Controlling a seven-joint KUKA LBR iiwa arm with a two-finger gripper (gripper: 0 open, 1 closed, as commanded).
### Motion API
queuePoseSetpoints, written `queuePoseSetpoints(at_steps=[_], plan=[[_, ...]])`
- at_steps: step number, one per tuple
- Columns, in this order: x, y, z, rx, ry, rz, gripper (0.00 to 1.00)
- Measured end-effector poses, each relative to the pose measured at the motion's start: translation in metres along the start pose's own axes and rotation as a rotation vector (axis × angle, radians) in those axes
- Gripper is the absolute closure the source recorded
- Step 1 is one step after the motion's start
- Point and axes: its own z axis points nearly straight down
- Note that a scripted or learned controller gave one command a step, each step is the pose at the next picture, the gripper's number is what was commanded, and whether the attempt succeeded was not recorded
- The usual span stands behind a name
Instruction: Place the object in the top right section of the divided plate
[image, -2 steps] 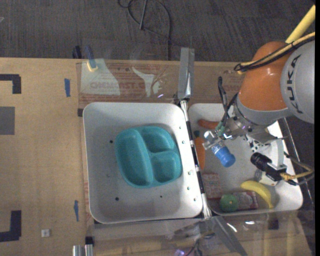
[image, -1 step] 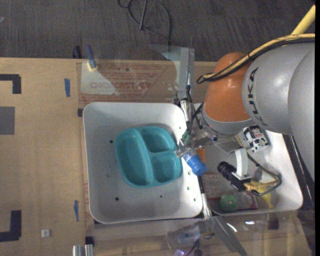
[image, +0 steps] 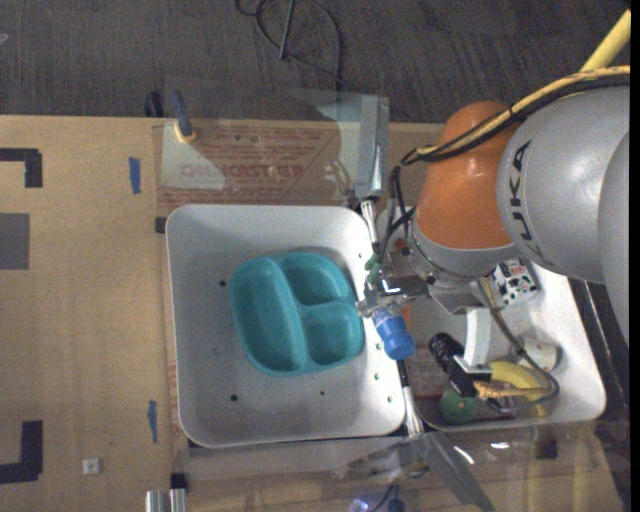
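Hanging just right of the teal divided plate (image: 297, 312), a blue cylinder (image: 393, 334) is gripped lengthwise (apparently) by the gripper (image: 384, 308).

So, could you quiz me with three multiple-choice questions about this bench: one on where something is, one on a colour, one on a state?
1. Where does the divided plate lie?
A. In the left bin
B. In the right bin
C. On the floor

2. What colour is the object by the tool?
A. Red
B. Blue
C. White

3. What do the plate's sections hold?
A. Fruit
B. Tools
C. Nothing

Answers:
1. A, the plate sits inside the left white bin.
2. B, the small item under the arm's end, near the bins' shared edge, is blue.
3. C, all three sections show bare teal.
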Motion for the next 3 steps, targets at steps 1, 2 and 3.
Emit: queuePoseSetpoints(at_steps=[1, 2, 3], plan=[[0.000, 0.000, 0.000, 0.000, 0.000, 0.000, 0.00], [0.005, -0.021, 0.013, 0.004, 0.002, 0.004, 0.00], [-0.040, -0.045, -0.131, 0.000, 0.000, 0.001, 0.00]])
